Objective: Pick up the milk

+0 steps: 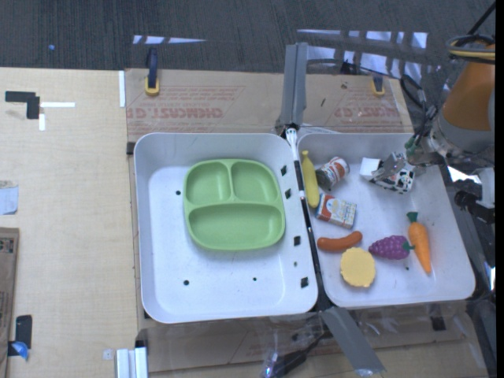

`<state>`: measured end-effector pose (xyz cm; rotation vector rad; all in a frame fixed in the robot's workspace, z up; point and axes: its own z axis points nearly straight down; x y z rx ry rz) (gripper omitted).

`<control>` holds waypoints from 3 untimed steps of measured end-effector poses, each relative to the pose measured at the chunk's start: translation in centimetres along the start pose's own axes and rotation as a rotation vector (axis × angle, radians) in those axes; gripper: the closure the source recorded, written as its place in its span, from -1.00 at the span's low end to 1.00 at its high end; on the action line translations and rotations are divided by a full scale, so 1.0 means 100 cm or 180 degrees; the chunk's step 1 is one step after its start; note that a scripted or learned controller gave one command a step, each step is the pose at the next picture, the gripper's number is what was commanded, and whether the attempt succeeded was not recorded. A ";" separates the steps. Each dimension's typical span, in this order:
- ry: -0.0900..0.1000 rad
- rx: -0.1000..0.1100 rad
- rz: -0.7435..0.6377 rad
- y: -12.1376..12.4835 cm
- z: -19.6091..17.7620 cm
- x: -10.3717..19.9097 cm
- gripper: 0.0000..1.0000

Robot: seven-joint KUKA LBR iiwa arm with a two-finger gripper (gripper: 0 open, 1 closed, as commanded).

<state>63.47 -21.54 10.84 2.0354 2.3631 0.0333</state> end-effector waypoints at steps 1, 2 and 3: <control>0.0017 0.0054 -0.0113 -0.006 0.010 0.002 -1.00; 0.0005 0.0082 -0.0092 -0.011 0.003 -0.003 1.00; -0.0005 0.0095 0.0540 0.019 -0.101 0.034 1.00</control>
